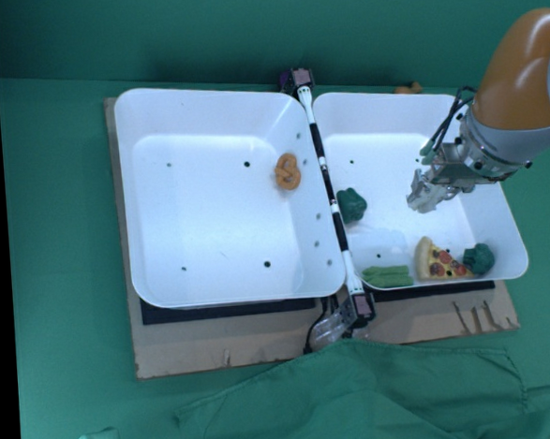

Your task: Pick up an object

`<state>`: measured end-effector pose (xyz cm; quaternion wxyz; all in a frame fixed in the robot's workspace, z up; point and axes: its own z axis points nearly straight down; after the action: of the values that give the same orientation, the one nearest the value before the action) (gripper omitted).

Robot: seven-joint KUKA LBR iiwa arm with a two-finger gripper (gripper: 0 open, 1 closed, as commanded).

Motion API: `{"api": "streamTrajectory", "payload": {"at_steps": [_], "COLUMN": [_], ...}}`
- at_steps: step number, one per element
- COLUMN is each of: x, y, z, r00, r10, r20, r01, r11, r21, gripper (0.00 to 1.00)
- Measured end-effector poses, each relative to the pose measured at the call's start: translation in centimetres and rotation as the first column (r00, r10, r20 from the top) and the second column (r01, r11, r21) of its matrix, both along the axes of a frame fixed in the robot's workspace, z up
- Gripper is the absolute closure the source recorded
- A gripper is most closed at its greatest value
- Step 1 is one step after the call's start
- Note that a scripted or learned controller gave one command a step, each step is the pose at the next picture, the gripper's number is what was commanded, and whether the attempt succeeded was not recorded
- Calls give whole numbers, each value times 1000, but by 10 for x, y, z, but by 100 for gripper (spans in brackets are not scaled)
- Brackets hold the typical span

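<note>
While poised mid-right over the right white bin point(500, 209), finger state of metal gripper point(422, 200) impossible to tell, nearest flat triangular toy pizza slice point(437, 260) at lower right: light, stiff, best pinched across edges.

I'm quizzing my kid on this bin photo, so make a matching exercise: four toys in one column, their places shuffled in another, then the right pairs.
Things:
1. pretzel
2. pizza slice
3. green beans
4. tool

Places:
A. right bin, front wall, near the divider
B. above the right bin
C. left bin, near the divider
D. right bin, front right, beside a dark green toy

Pairs: 1-C, 2-D, 3-A, 4-B
</note>
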<state>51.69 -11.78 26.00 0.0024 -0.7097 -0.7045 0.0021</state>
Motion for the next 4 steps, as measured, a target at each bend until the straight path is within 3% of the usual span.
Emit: {"api": "streamTrajectory", "payload": {"at_steps": [1,2,3,4], "x": [-1,-53,-48,-47], "y": [27,7,22,22], "z": [38,-32,-79,-77], "r00": [1000,1000,1000,1000], "r10": [8,-1,1,3], "r20": [16,-1,13,19], "r01": [-8,1,-1,-2], "r11": [1000,1000,1000,1000], "r21": [-2,0,-2,-3], "gripper": [100,100,100,0]}}
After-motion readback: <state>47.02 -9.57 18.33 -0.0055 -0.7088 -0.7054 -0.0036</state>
